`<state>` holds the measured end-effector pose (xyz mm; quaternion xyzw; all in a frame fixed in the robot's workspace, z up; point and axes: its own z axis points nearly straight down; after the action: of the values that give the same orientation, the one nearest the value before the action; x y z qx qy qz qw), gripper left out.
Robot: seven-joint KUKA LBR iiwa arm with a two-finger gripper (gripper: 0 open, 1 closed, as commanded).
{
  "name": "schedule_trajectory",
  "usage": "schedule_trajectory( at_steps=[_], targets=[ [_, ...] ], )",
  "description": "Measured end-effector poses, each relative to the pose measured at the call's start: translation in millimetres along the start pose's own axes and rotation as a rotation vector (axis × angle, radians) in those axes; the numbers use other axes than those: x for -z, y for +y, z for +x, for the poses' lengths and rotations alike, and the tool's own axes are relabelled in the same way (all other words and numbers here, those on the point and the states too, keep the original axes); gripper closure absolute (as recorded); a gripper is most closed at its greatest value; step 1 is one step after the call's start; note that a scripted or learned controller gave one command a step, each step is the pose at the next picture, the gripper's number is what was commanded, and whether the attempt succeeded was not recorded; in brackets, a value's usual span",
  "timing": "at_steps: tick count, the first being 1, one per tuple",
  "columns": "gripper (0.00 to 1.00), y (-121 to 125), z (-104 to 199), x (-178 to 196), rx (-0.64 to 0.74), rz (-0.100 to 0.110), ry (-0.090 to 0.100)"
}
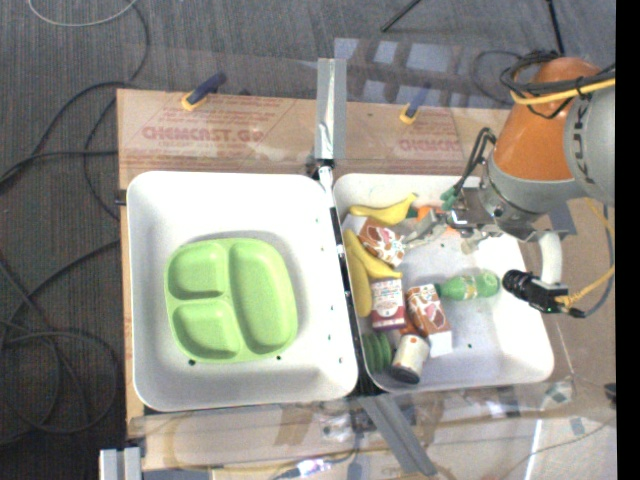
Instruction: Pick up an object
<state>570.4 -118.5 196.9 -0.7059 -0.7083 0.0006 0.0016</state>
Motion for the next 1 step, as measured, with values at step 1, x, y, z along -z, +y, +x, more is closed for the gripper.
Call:
schedule_trajectory(
  at_steps=[1],
  targets=[
    [0.0, 53.8, 12.6, -75.8, -0.165, -0.022, 0.0]
  ],
)
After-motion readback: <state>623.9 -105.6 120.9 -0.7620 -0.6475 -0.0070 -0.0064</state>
